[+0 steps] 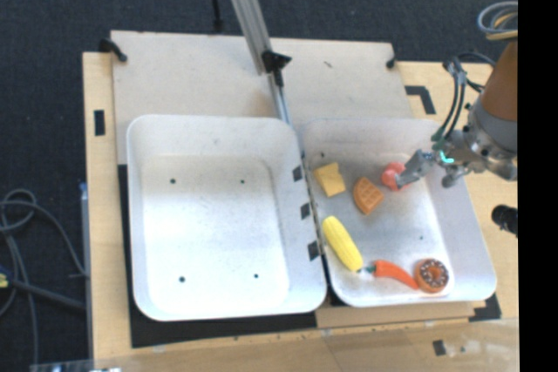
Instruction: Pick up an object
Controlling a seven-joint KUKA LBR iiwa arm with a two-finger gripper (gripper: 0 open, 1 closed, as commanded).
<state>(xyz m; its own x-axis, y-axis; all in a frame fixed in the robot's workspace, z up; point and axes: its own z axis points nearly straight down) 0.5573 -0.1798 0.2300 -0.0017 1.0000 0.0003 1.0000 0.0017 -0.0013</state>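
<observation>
Nearest the table's front edge, in the right bin (453,226), there's a carrot (392,272) lying lengthwise along that edge, beside a donut (432,274). The corn cob (343,243) runs diagonally, pointing toward the front right corner. Further back: a waffle (368,195) and a cheese block (330,179). The gripper (408,175) has its fingers clamped around a small red thing (392,177). The left bin (218,213) sits alongside.

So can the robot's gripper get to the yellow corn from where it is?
Probably yes. The corn lies in the open in the right bin, with nothing on top of it. The gripper hangs over the same bin's upper right part, beside a red piece, so the way looks free.
</observation>
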